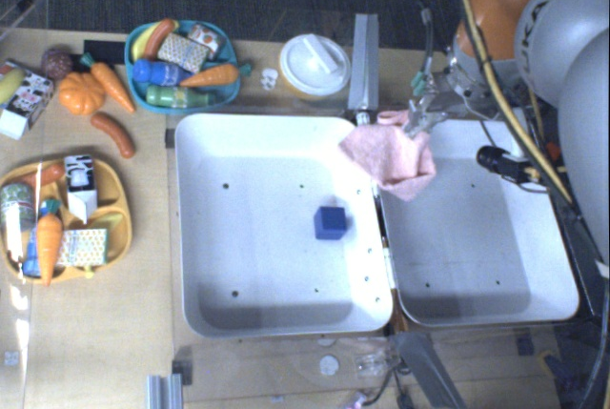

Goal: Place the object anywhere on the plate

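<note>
Camera view, looking down on both bins: the grey arm [572, 35] reaches in from the right, and the gripper [417, 118] is over the back left corner of the right bin [477, 245]. Its fingers look pressed together on the top edge of the pink cloth [393, 159]. The fabric narrows up into the tips and fans out below, draping across the seam between the two bins.

A blue cube [331, 222] sits alone on the floor of the left bin [238, 235], well apart from the gripper.

Now the relation that matters. The only plate-like thing is the round white dish [315, 64] on the bench behind the left bin. It lies up and to the left of the fingers in this view, outside both bins. A grey upright bracket [361, 64] stands between the dish and the gripper.

I'd judge the carry has to clear that bracket, with the trailing cloth lifted over the bin's rim.
</note>
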Controlling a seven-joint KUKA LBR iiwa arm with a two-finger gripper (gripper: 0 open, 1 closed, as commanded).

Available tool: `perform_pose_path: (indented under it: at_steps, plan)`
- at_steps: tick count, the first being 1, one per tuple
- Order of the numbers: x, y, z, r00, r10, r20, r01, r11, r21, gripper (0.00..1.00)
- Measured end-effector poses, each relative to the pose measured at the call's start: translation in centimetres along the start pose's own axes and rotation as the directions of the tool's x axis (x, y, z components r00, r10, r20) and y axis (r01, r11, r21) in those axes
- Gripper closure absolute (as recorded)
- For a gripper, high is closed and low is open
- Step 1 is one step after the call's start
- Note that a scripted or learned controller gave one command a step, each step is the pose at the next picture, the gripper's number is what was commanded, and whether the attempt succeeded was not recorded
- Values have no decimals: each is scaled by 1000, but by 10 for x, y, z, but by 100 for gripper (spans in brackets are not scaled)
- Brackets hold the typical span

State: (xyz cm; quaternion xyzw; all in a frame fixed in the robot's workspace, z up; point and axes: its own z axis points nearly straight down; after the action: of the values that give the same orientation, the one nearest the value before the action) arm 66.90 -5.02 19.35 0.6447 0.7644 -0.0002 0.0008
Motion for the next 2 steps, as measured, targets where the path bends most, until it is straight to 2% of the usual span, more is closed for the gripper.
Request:
perform_pose_path:
  at_steps: [1,2]
  plan:
    - [2,2,-31,1000,-10,0,10,1000,-3,100]
    - [39,-23,-25,915,-403,0,403,915,-3,100]
